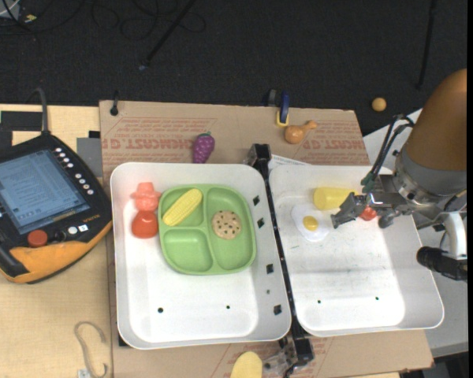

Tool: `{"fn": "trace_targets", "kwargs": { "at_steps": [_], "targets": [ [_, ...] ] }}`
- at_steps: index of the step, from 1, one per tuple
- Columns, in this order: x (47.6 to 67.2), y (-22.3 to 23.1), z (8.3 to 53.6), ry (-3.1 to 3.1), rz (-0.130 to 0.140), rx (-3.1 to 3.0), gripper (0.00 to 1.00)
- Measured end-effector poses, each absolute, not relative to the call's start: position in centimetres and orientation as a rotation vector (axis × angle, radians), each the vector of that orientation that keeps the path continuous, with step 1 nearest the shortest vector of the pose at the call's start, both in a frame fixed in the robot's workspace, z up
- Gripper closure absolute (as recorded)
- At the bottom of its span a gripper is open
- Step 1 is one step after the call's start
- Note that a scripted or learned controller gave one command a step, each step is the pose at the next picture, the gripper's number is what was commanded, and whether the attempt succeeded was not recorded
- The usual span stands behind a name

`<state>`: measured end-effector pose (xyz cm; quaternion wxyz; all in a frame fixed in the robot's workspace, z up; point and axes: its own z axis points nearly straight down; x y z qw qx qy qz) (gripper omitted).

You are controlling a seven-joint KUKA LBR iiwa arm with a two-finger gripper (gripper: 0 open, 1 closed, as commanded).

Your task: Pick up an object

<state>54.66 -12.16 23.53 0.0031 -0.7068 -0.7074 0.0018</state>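
Note:
My gripper [363, 212] hangs over the upper right part of the right bin [378, 309], reaching in from the right under the orange-banded wrist. Just left of it lies a yellow wedge-shaped toy [329, 198], close to the gripper's tip. A toy fried egg [310, 224] rests on the bin floor a little below and left of the wedge. A small red spot shows at the gripper's middle, and I cannot make out what it is.
The left bin [189, 313] holds a green divided plate [191, 254] with a corn cob [180, 205] and a cookie [226, 224], plus a red and pink toy [145, 209]. Behind the bins lie a purple grape bunch [202, 146] and an orange pear-shaped toy [297, 131]. A teach pendant [39, 203] sits at the left.

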Motion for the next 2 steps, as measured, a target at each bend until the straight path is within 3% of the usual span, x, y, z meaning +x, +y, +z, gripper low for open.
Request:
{"fn": "trace_targets", "kwargs": {
  "at_steps": [2],
  "targets": [
    [52.5,-12.2,13.2,-2.216,0.007,-2.216,0.00]
  ]
}}
